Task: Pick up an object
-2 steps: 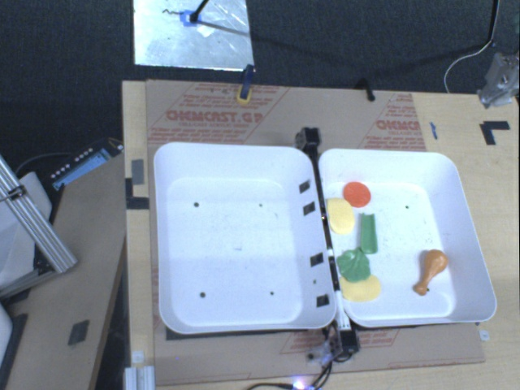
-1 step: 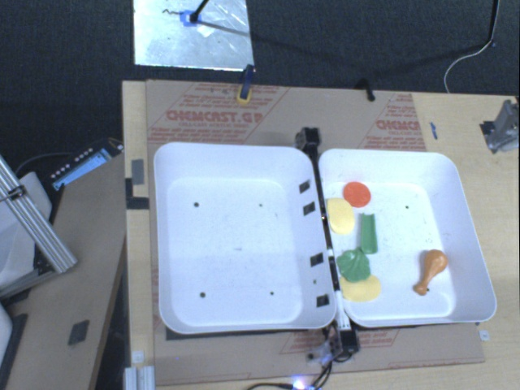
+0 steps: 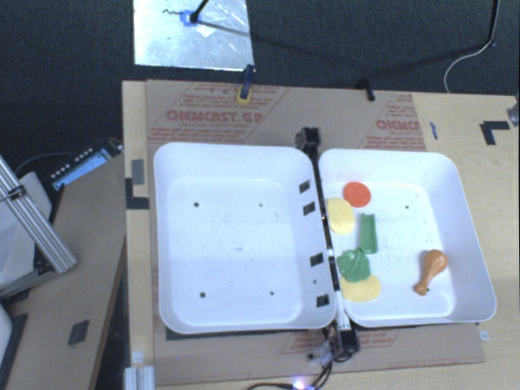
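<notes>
Where the two white bins meet, small toys are gathered in the right bin (image 3: 398, 177): a red disc (image 3: 356, 193), a pale yellow piece (image 3: 340, 216), a green stick (image 3: 369, 233), and a leafy green piece (image 3: 353, 262) touching a yellow disc (image 3: 361, 288). An orange drumstick (image 3: 431, 270) is laid apart, nearer the right wall.

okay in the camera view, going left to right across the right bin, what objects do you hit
Pale yellow piece → red disc → green stick → orange drumstick. The green leafy piece and the yellow piece under it overlap, so they are left out.
</notes>
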